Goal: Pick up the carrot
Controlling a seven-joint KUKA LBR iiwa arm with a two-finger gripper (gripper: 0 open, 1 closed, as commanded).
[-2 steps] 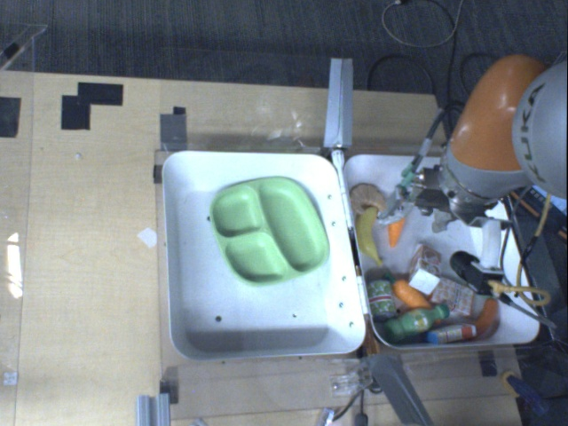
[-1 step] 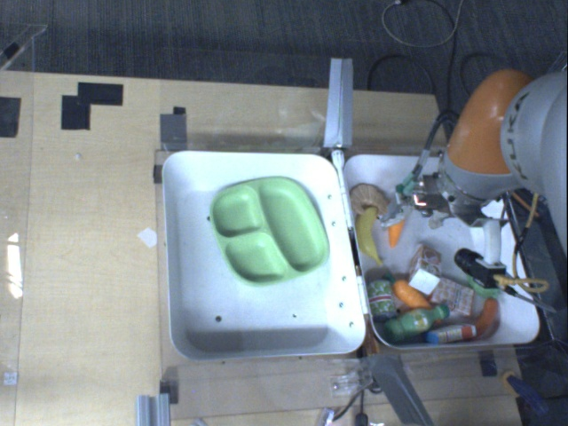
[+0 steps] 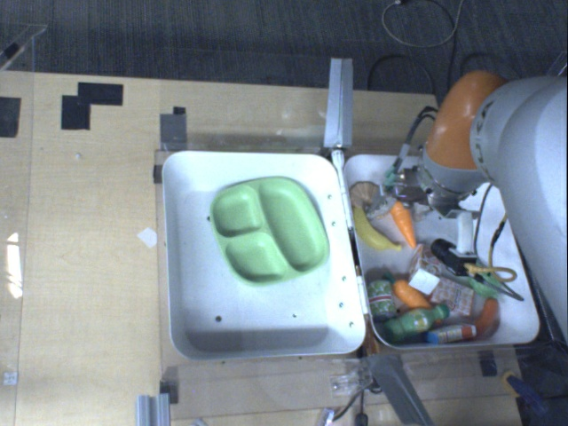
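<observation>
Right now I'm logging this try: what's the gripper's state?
Gripper: shut on the carrot, which hangs from it above the right bin.

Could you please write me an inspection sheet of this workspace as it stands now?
Surface: wooden bench bearing left bin and right bin.
Job's things: carrot hanging tip-down under the gripper, above the right bin; whether it is gripped cannot be told.
Clutter: green divided plate in left bin; banana, green bottle, scissors, another orange piece in right bin.
Grippers: over the right bin's upper part.
Cables: black cable looped on the floor.
Surroundings: dark carpet.
</observation>
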